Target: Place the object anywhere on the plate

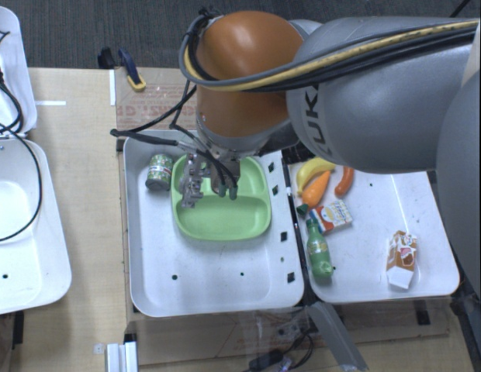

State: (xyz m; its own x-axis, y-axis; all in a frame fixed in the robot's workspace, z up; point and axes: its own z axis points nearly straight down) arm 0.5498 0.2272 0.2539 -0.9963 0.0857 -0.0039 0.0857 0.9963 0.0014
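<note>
The jaws hang over the far half of the green plate (223, 208), but whether they stand apart or together I cannot tell; the gripper (211, 183) is a dark tangle under the wrist, and nothing can be made out between its tips. My guess is it is poised there to set something down, the plate being the goal.

The likeliest task object, a small can (158, 171), lies just beside the plate's left edge, near the left bin's (213, 289) far left corner, off the plate.

In the right bin (365, 273) a banana (311, 170), carrot (316, 188), green bottle (318, 246) and small carton (401, 260) sit spread out.

The arm (357, 107) bears part of the maker's name; "UK" reads clearly.
</note>
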